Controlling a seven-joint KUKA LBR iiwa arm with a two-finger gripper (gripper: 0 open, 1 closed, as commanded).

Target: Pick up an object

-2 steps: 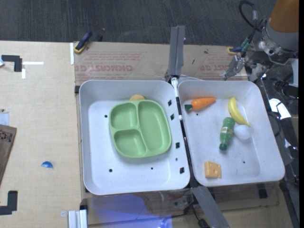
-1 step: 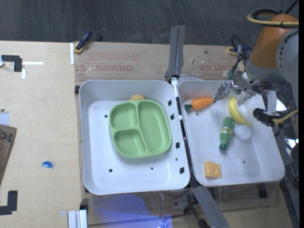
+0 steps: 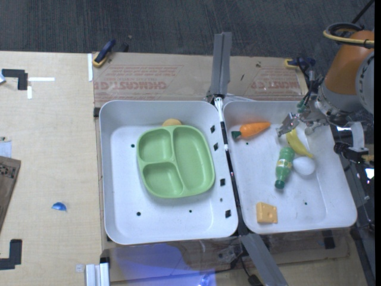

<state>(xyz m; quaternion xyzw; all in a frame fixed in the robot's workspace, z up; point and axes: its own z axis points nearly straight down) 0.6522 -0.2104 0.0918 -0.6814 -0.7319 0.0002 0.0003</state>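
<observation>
Arm is reached in from right, gripper (image 3: pixel 290 126) lowered over right bin (image 3: pixel 333 216); banana (image 3: pixel 297 143) is seen just below it, carrot (image 3: pixel 253 129) leftward. Grip state cannot be told.

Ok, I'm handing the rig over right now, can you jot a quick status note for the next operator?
Gripper: low in the right bin, at the upper end of the banana; finger state not readable, nothing visibly held.
Right bin also holds carrot, green bottle, white egg, cheese wedge.
Left bin: green divided plate, a yellow item peeking out behind it.
Done: arm positioned over the banana.
Left: grasp and lift an object.
</observation>
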